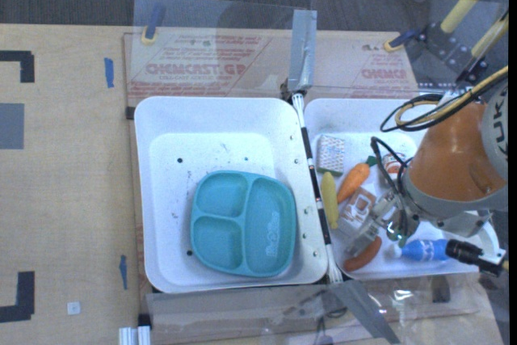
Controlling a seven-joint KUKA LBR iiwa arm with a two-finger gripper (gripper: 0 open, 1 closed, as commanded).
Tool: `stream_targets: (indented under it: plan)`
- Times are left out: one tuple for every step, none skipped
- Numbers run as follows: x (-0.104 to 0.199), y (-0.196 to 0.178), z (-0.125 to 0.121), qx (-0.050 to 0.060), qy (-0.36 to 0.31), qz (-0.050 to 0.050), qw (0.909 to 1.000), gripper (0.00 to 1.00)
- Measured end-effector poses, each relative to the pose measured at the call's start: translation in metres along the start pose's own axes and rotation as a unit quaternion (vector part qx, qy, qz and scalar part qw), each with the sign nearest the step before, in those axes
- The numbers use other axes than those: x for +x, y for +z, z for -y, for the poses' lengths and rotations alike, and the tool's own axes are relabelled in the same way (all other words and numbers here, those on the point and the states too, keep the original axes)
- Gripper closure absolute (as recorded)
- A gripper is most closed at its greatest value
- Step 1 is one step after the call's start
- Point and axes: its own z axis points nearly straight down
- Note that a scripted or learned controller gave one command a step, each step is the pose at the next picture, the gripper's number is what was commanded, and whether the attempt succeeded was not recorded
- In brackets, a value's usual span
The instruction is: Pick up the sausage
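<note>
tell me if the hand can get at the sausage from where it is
Probably yes. The hand hangs in the right bin just above the sausage, which lies near the front wall with its top bare; the carrot and corn lie off to the side.

reddish-brown sausage (363,253), right bin's near edge

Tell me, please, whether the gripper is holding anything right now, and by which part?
It cannot be told: the gripper sits just above the sausage in the right bin.
</note>
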Motion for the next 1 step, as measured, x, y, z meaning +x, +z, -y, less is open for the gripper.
stream_targets:
  plan:
    - [-0.0026,-0.011,0.0,-0.002,0.003,0.003,1.0,1.0]
